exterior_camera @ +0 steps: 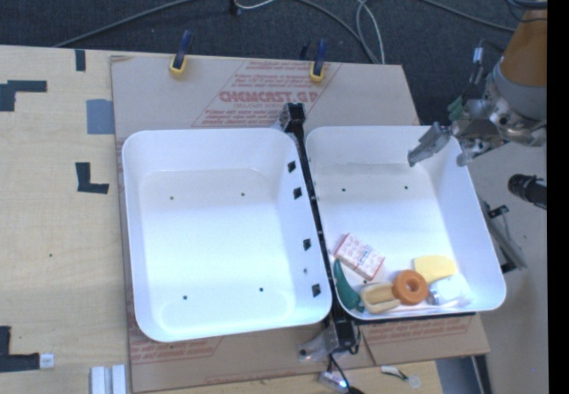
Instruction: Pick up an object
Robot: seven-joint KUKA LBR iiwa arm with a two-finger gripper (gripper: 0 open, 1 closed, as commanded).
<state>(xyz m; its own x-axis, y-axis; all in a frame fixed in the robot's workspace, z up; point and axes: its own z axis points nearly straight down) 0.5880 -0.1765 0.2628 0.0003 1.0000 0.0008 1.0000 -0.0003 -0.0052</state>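
While the pincer (442, 146) hangs open and empty over the right bin's (462, 197) far rim, the objects (396, 281) crowd its near corner; a descent there risks pinching two together.

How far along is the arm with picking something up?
Nothing looks picked yet. The gripper hangs at the far right rim of the right bin, its fingers spread around nothing. The orange ring, yellow block and red-and-white packet lie in the bin's near corner, so reaching, grasping and lifting remain.
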